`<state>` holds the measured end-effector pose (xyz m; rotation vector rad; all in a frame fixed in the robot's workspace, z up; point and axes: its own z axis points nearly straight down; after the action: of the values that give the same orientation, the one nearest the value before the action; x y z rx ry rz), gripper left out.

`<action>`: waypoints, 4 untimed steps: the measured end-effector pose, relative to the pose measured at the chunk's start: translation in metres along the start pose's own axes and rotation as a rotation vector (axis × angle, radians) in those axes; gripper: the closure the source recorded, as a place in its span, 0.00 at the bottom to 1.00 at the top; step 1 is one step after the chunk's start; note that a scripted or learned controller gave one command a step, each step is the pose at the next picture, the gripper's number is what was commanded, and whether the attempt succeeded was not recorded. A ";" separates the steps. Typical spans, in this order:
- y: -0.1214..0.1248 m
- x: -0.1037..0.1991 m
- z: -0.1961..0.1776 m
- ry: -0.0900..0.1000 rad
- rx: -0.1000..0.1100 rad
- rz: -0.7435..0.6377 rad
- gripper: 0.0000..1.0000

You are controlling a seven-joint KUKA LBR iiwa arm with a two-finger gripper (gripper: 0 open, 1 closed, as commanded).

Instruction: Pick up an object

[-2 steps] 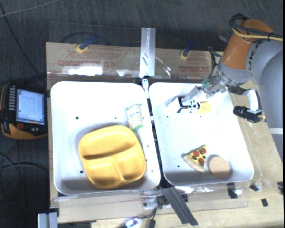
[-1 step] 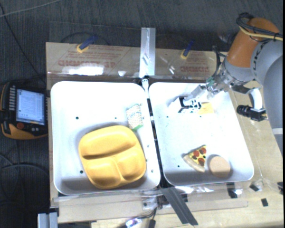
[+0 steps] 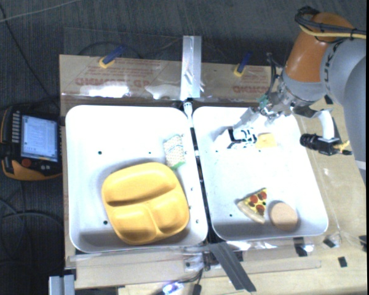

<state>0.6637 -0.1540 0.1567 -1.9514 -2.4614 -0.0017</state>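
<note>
Nearest the lens lies the yellow divided tray (image 3: pixel 146 201), sitting slantwise in the near half of the left bin (image 3: pixel 86 134); it has three compartments that I can count, one long and two smaller; beside its far corner, against the wall shared by the bins, rests one small pale packet with green print (image 3: pixel 174 150), too blurred for me to name. Two white bins stand side by side, touching along that middle wall; the right bin (image 3: pixel 295 183) holds three loose things that I can count: one pizza slice toy (image 3: pixel 254 204) near the front, one round tan piece (image 3: pixel 283 215) just beside it and seemingly touching, and one small yellow block (image 3: pixel 266 141) toward the far side. My gripper (image 3: pixel 241 135) is low over the far part of the right bin, close to the left of the yellow block; my fingers are a small dark tangle against the white floor, and I cannot tell how far my jaws stand apart, nor whether anything lies between them; whether I touch the block is also unclear. My arm comes in from the right, its orange band cut off partly by the frame's top corner. Outside the bins, at the left, sits one handheld pendant with a lit screen (image 3: pixel 34 141); two clips, yellow and blue (image 3: pixel 111 56), pin the sheet behind the bins.
</note>
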 end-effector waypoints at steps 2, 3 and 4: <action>-0.015 -0.057 0.043 -0.011 -0.051 0.002 0.00; -0.006 -0.002 -0.030 -0.003 0.000 -0.148 0.00; -0.011 -0.049 0.038 -0.016 -0.030 -0.115 0.00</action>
<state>0.6645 -0.2046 0.1182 -1.8251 -2.5948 -0.0225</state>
